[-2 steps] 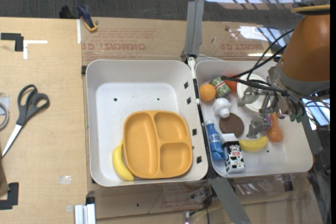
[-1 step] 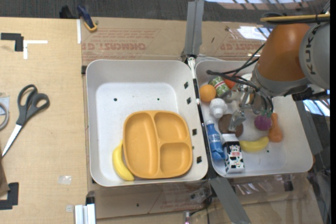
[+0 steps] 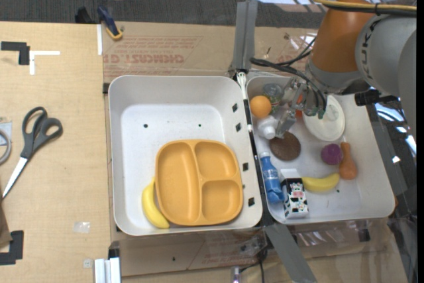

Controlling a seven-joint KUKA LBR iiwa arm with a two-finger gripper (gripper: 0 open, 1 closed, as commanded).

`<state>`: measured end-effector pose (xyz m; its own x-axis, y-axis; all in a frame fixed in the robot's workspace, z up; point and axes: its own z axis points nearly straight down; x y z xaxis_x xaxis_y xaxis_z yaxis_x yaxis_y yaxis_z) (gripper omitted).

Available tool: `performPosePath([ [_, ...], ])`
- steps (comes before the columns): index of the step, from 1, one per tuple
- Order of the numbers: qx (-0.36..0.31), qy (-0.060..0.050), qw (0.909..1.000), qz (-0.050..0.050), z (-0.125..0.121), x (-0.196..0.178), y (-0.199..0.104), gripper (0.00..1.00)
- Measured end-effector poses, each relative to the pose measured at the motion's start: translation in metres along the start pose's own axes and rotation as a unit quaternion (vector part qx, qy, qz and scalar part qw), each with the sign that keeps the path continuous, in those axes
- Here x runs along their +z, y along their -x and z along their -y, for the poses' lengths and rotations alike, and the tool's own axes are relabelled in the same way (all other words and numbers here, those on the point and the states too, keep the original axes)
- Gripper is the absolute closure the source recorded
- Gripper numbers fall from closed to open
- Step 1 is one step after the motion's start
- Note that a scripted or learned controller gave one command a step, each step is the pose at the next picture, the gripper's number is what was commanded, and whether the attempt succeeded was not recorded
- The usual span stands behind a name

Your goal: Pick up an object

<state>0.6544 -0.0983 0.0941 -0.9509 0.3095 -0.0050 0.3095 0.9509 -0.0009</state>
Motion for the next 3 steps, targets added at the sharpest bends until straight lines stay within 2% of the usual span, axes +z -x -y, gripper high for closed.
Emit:
performPosePath([
  [1, -0.001, 0.0, 1.0, 0.003, -0.001, -0.012, 0.002, 1.0],
  [2, -0.008, 0.001, 1.0, 0.001, -0.052, -0.1, -0.021, 1.0],
  [3, 0.074, 0.0, 0.9973, 0.0, -0.039, -0.189, -0.026, 1.0],
])
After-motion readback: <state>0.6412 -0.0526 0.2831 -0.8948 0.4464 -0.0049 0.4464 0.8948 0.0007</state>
